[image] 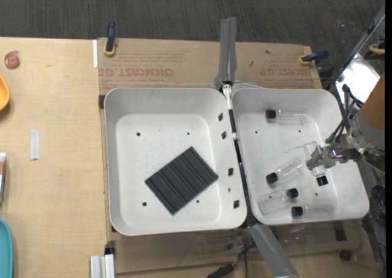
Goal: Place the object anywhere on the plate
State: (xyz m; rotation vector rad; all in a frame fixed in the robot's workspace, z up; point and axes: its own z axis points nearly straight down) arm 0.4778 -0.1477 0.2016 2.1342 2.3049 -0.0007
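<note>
The bench [55,209] carries two shallow white bins side by side. The left bin [122,105] contains the plate [181,180]: a flat, dark grey, rectangular slab with parallel ridges running along its length, lying rotated at an angle on the bin floor, nearer the front wall.

The right bin [251,102] contains several clear vials with black caps. One vial [285,115] lies near the rear wall. A second vial [285,171] lies tilted near the centre, black cap pointing left. Two further vials [278,198] [312,210] lie near the front wall, close to each other.

The arm enters from the right. The claw [318,159] sits low over the right bin, just beside the upper end of the central vial. Whether the claw is released or clenched cannot be determined. A small black piece [321,179] lies just below the claw.
</note>
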